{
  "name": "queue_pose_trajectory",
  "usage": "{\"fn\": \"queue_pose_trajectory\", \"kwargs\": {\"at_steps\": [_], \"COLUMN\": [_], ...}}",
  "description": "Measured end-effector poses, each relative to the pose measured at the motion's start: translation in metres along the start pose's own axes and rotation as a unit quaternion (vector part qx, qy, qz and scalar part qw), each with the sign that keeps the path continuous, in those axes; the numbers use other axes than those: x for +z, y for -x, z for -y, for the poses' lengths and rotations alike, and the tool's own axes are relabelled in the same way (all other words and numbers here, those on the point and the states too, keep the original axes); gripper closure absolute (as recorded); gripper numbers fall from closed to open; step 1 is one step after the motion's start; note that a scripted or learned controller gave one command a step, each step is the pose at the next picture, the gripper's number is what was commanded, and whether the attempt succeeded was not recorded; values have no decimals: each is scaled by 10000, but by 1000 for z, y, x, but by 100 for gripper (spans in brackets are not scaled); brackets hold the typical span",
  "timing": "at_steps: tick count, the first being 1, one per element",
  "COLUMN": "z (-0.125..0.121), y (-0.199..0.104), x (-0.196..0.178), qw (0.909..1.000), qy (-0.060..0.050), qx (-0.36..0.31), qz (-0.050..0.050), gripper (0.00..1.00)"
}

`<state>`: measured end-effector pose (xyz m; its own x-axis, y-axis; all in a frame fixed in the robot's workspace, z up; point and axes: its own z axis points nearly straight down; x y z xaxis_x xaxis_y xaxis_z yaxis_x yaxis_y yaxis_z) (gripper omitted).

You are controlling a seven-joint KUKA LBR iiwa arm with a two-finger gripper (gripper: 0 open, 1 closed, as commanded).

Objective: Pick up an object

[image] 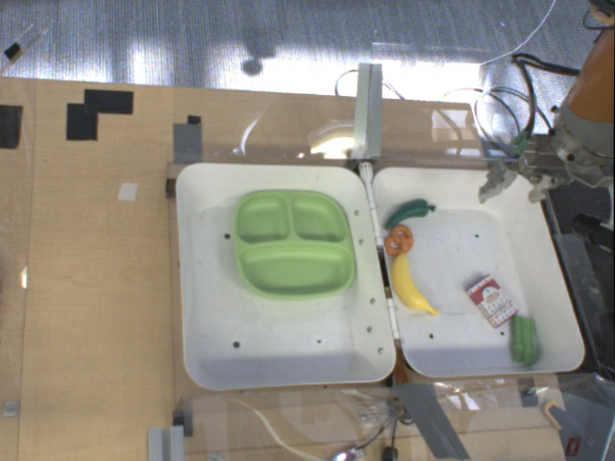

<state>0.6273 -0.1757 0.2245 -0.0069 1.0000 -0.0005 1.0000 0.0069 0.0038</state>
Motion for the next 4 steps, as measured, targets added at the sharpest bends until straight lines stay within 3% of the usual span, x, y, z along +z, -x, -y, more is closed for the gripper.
{"fn": "queue_pose_trajectory", "kwargs": {"at_steps": [1,2,3,4], "z": [78,100,96,60], "y": [19,-8,-13,-73], "x": [97,133,121,32], "qw": [9978,9967,9969,9954], "qy": [-10,62,91,7], "qx": [666,811,785,962], "qz": [-1,18,-12,-3], "gripper": [0,0,100,100]}}
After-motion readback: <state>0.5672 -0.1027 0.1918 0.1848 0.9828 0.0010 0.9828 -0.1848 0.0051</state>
